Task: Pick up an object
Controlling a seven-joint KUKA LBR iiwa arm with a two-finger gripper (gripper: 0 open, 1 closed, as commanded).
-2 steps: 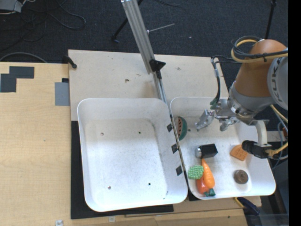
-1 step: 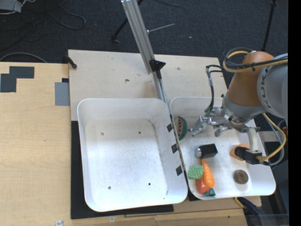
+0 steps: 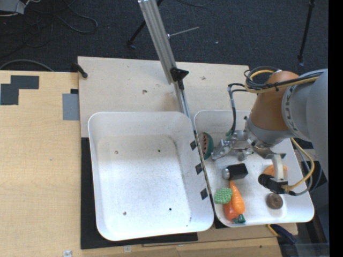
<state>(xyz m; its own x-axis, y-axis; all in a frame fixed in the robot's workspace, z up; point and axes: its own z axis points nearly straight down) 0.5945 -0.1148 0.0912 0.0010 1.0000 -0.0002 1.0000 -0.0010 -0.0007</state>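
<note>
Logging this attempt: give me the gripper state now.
Gripper: low over the right bin, near the watermelon slice toy; whether it is open or shut cannot be told from here.

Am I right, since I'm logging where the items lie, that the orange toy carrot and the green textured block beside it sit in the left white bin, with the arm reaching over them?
Not quite: the orange toy carrot and the green textured block beside it sit in the right white bin, not the left white bin. The camera view shows this, with the arm reaching over that bin.
</note>
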